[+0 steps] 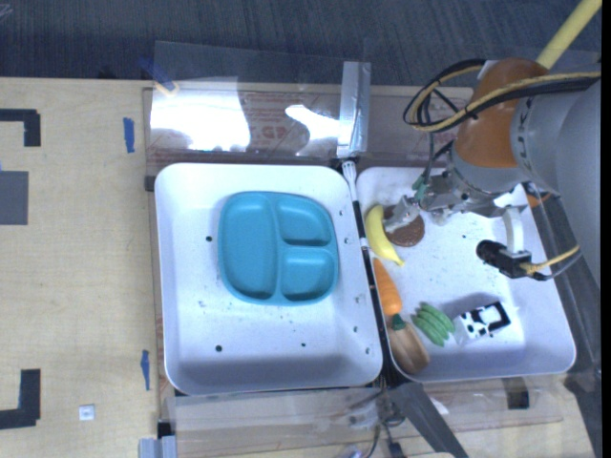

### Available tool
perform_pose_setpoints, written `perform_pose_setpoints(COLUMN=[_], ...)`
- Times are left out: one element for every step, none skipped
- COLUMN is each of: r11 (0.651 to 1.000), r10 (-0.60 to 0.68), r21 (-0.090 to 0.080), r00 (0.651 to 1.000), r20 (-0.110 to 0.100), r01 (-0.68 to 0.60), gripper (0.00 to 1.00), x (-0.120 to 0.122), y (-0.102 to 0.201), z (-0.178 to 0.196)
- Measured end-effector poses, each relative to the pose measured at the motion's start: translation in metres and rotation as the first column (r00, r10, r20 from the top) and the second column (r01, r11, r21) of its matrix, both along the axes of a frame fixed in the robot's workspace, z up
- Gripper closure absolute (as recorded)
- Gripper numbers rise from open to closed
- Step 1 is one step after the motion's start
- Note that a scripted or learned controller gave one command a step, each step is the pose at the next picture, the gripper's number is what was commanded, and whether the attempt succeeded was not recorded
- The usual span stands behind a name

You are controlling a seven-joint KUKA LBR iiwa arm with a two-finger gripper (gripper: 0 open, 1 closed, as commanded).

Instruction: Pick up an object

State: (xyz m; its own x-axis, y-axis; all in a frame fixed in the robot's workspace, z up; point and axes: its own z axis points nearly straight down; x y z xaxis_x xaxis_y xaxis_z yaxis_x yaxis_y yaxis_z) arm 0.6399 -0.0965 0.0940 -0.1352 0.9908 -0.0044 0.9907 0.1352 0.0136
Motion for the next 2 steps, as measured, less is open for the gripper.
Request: perform_pose_setpoints(r11=[0.999, 0.998], r10=[0.054, 0.06], r21=[0.005, -0.003], r00=[0.999, 0.998], r20=[-0.006, -0.004], r01=[-0.054, -0.06], gripper=[0.0, 0.0], x=[0.0304, 0.0294], y=[-0.0097, -0.0051], z=[-0.0012, -0.0011])
